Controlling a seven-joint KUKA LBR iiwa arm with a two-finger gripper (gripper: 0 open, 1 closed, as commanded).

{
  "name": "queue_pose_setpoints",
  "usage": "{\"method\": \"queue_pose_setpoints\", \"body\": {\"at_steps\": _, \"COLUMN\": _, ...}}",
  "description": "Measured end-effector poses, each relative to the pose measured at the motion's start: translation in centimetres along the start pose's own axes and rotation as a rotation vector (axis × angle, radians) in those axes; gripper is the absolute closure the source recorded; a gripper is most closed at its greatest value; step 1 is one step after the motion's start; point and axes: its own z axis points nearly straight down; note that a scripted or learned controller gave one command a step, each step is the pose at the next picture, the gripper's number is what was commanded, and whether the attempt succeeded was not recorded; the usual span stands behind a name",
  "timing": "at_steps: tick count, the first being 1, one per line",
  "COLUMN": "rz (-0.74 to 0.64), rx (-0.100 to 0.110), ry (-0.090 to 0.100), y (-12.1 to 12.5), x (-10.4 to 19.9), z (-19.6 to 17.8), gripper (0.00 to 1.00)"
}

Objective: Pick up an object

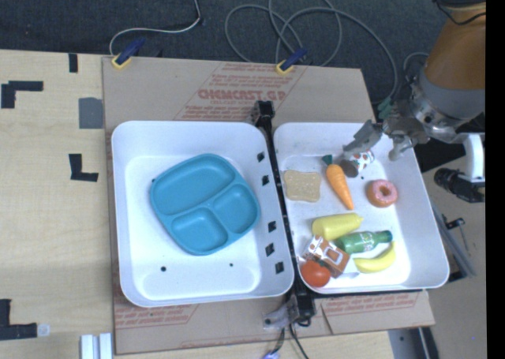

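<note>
The gripper (pixel 364 147) is seen low over the right bin (pixel 430 223), jaws apart, just above a small dark-and-white object (pixel 362 162) beside the carrot (pixel 339 184); a centred, straight descent is advised before closing.

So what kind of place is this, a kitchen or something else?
Probably a robotics lab test bench, not a kitchen. A robot arm reaches over two white bins set on cardboard; the food, such as the carrot and doughnut, looks like plastic toys, and loose cables trail across the floor.
</note>
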Motion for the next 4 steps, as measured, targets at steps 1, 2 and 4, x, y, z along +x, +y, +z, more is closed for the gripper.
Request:
{"method": "queue_pose_setpoints", "body": {"at_steps": 1, "rz": 0.0, "rx": 0.003, "ry": 0.0, "y": 4.6, "x": -0.2, "z": 9.9, "gripper": 0.0}}
{"method": "queue_pose_setpoints", "body": {"at_steps": 2, "rz": 0.0, "rx": -0.006, "ry": -0.001, "y": 4.7, "x": -3.6, "z": 19.0, "gripper": 0.0}}
{"method": "queue_pose_setpoints", "body": {"at_steps": 4, "rz": -0.001, "rx": -0.002, "ry": 0.0, "y": 6.0, "x": 1.6, "z": 10.8, "gripper": 1.0}}
